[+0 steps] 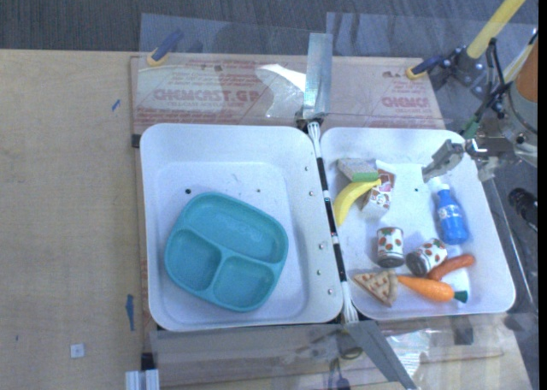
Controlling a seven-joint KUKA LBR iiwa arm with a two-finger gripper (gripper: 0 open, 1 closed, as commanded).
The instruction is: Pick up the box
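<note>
Your gripper (444, 157) hangs over the upper right part of the right bin (500, 290), and I judge its fingers spread, with nothing between them. The box (379, 192), a small white and red carton, lies to the gripper's left and a little lower, touching the banana (350, 196). This bin also holds a blue bottle (450, 217), a can (390, 245), a carrot (426, 287) and a pizza slice (378, 285). The left bin (162, 157) holds a teal divided plate (226, 250).

Teal plate (225, 250), yellow banana (352, 196)
</note>
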